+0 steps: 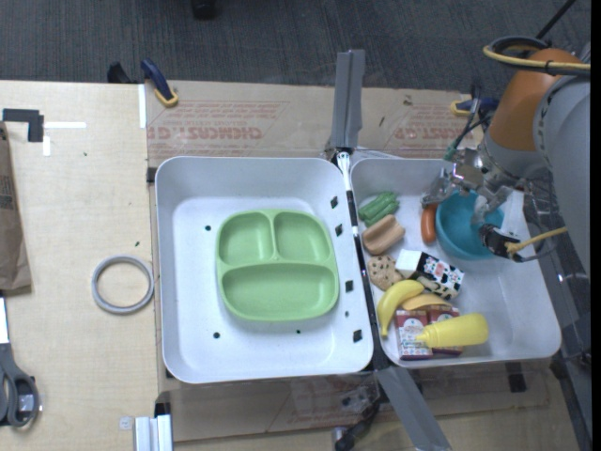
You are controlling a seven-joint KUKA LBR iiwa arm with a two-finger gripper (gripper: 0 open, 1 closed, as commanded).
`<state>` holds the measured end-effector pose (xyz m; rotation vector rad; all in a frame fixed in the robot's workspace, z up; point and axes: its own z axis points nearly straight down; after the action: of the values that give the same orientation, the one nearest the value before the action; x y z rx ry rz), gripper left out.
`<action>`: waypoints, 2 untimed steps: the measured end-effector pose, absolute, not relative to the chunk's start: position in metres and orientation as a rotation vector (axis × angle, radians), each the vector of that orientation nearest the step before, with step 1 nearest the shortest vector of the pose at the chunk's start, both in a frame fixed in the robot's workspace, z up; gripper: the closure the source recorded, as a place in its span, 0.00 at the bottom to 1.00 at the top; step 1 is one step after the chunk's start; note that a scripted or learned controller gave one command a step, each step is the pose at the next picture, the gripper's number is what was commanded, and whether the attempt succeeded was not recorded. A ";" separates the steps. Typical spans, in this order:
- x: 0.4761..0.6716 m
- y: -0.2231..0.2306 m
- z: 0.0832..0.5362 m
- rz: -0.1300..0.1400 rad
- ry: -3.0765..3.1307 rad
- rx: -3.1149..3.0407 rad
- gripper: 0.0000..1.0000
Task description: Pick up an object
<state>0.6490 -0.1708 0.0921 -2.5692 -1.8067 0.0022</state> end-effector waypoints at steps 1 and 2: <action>0.653 -0.163 0.105 -0.014 -1.811 -2.557 1.00; 0.617 -0.147 0.164 0.003 -1.683 -2.650 1.00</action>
<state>0.6165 -0.1470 0.1644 -2.6505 -1.6829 0.0033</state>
